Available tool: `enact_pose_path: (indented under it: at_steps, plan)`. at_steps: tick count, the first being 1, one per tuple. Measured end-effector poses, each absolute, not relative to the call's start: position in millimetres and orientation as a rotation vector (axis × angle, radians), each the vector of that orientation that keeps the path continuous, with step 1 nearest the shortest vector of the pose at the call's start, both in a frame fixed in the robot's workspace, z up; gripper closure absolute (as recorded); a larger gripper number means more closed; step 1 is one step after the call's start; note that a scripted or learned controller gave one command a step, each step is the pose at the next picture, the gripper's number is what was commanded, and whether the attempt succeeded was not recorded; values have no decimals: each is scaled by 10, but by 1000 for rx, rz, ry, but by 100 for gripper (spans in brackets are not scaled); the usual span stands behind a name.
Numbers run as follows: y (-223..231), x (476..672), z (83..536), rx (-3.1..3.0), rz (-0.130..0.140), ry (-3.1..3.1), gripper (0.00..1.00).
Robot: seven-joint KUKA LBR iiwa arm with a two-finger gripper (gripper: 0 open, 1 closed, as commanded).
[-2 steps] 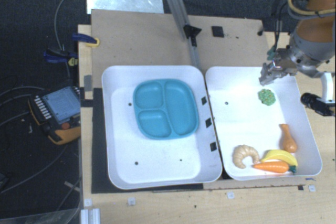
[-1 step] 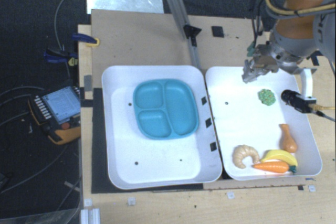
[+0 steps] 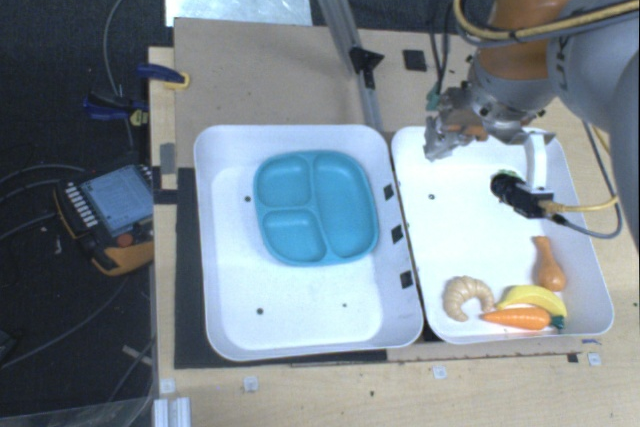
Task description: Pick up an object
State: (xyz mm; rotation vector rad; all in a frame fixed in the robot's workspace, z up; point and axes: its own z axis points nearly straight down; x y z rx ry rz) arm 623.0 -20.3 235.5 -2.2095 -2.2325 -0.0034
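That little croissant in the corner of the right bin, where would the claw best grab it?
Probably across the thick middle of the tan curved croissant, coming straight down from above. Its left and top sides look free, while the orange carrot and yellow banana crowd its right.

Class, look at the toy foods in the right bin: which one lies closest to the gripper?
The brown, pear-shaped piece, alone by the bin's right wall. The croissant, banana and carrot cluster in the near corner, farther from the gripper.
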Motion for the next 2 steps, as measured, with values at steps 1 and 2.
enact_pose_path:
  at_steps: [1, 2]
  plan:
    - [263, 6328, 2393, -2210, -6, -2234, 100]
    - [734, 6451, 2333, -2211, -5, -2233, 100]
